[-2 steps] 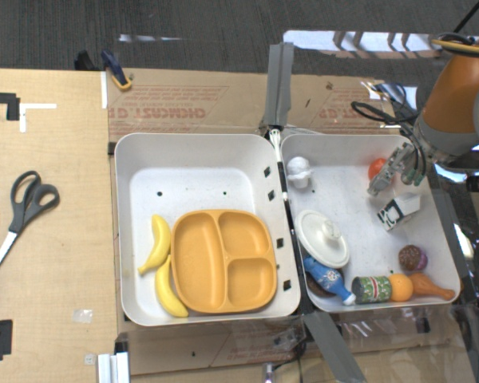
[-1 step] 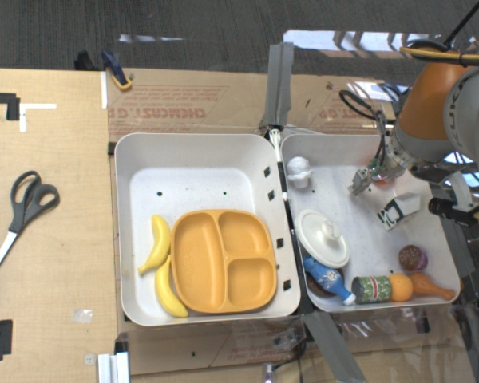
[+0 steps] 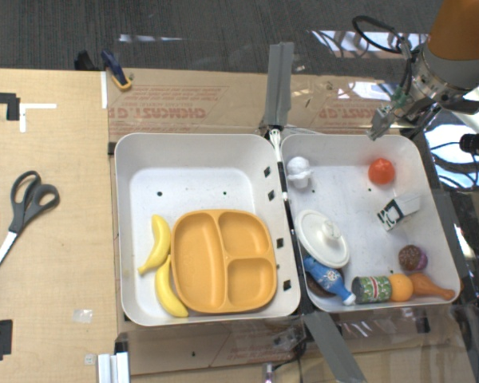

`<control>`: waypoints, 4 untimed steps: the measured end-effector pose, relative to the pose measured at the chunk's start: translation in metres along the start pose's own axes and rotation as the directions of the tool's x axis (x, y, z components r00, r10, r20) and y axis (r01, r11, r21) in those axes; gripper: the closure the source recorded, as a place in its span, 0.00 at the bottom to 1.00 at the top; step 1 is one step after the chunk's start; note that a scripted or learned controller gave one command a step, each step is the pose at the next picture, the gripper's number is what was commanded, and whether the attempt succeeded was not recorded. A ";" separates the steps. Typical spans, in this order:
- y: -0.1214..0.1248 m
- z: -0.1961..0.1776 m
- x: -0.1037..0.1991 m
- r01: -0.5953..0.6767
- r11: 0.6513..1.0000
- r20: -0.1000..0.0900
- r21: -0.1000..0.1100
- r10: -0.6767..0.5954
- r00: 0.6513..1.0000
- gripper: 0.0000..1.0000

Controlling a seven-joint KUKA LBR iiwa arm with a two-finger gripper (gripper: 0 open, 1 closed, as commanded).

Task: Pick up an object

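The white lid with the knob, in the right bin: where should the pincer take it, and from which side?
Grip the small knob at the middle of the white lid, coming straight down from above. The lid lies flat and wide, so its rim gives little to pinch, while the knob stands up clear of its neighbours.

1. The arm (image 3: 460, 22) is cut off by the top and right edges; its gripper (image 3: 385, 118) is too small and cluttered to read.
2. The yellow divided plate (image 3: 223, 260) covers parts of 2 bananas (image 3: 156, 244).
3. The blue object (image 3: 327, 278) lies partly beneath the white lid (image 3: 322, 238).
4. The scissors (image 3: 20, 214) blade tips run off the left edge.
5. The green can (image 3: 374, 289) label is too small to read.
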State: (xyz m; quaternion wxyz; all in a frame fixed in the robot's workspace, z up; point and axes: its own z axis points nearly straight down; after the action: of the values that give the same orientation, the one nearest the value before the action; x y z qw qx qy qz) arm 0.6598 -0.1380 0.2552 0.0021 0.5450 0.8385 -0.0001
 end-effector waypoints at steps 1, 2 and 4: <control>0.005 0.162 0.012 0.064 0.998 0.000 0.000 -0.064 0.998 1.00; -0.010 -0.004 0.000 0.041 0.999 0.000 0.000 -0.041 0.999 1.00; 0.016 -0.006 0.037 -0.040 0.999 -0.001 0.001 0.040 0.999 1.00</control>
State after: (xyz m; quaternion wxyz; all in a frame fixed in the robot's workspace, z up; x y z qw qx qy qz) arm 0.6594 -0.0973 0.2615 0.0012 0.5615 0.8274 -0.0003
